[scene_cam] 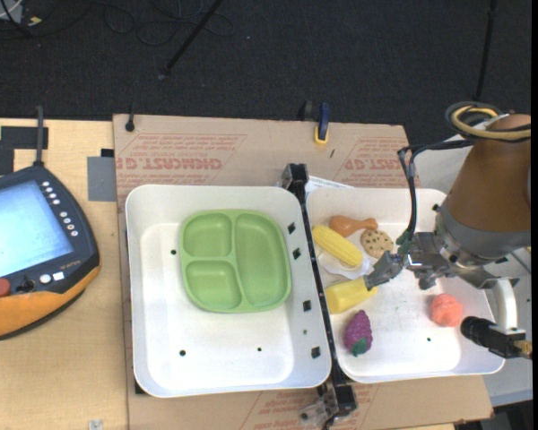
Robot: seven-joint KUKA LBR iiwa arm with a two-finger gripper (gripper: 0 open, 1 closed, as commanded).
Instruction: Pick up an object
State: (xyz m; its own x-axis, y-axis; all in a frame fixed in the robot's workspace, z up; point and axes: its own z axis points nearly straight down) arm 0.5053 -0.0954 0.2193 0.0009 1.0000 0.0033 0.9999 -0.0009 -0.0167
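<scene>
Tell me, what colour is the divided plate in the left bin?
Light green; the divided plate shows clearly in the camera view.

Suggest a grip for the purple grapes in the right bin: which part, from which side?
Probably the grapes' wider upper body, from straight above. They lie flat near the right bin's front edge, long axis running toward the yellow block, with bare floor on both long sides. Close across the short width. The pincer now sits over the block, so coming in from the block's side looks crowded.

Yellow block (347, 295) lies in right bin (412, 365).
</scene>
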